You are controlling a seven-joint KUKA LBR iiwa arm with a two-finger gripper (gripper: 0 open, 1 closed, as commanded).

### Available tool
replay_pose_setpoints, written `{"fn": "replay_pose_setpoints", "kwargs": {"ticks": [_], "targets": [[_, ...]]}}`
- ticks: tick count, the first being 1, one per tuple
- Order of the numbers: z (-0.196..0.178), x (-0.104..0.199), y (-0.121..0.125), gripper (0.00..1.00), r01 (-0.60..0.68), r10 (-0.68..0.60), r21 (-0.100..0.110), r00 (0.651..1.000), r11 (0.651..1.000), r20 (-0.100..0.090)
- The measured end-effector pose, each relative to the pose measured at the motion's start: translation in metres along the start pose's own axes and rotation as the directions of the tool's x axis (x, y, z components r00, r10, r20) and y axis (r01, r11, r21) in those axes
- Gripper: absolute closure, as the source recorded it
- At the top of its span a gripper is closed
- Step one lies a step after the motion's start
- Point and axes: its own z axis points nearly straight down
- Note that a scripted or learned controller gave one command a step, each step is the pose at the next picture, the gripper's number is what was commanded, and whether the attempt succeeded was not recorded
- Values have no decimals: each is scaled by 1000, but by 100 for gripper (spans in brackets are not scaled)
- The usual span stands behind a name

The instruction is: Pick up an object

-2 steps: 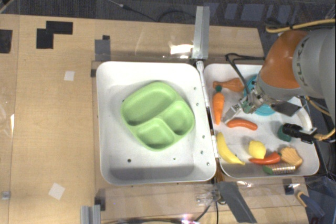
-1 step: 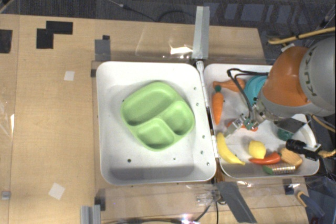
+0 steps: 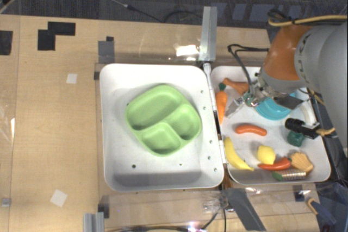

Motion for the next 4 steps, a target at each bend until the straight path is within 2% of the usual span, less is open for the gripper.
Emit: {"fn": "replay_pose_setpoints", "kwargs": {"ticks": [1,2,3,4], "targets": [[-1,8,-18,0,-142,142,-1,990,990,1],[-2,36,-61,0,-304,304,-3,953,953,3],[-16,33,-58,100,-297,297,-13,955,955,9],[-141,99,-39,100,-494,494,2,870,870,-3]]}}
